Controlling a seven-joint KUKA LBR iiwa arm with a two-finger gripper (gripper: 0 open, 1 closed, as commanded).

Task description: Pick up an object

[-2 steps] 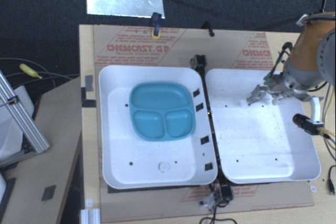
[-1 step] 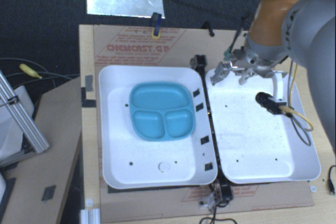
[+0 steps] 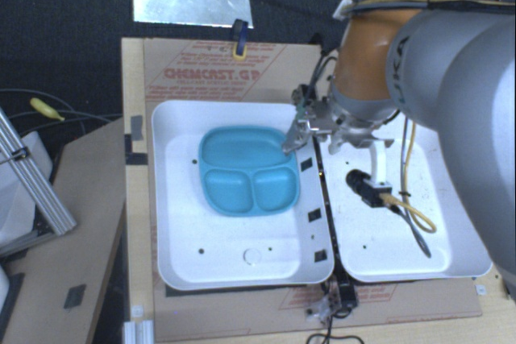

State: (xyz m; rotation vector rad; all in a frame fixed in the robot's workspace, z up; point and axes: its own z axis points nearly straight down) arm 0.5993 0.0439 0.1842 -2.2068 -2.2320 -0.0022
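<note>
So, the blue three-compartment plate (image 3: 246, 172) lay flat and right way up in the left bin (image 3: 181, 258), toward the far-middle of its floor. Its one wide compartment sat on the far side & the two smaller ones nearer the camera. As the obvious loose obj., it read as the pick target. The grey arm (image 3: 455, 68) came in from the right, passing over the right bin (image 3: 463, 250), w/ its orange band (image 3: 367, 52) above the wrist. The end effector (image 3: 295, 134) was down at the plate's far-right corner, right at the rim. Couldn't tell whether it was set wide or narrow, nor whether it actually touched the plate, since the wrist hardware crowded that spot. Going for the edge made sense, imo: a shallow plate has no body to close around, so the raised rim is prob. the only graspable part. That corner was also the nearest one to the arm's side. The plate looked level on the bin floor, so I'd judge the pick not yet made. One risk was that the corner lay close to the wall btwn the bins, w/ little room there.
</note>
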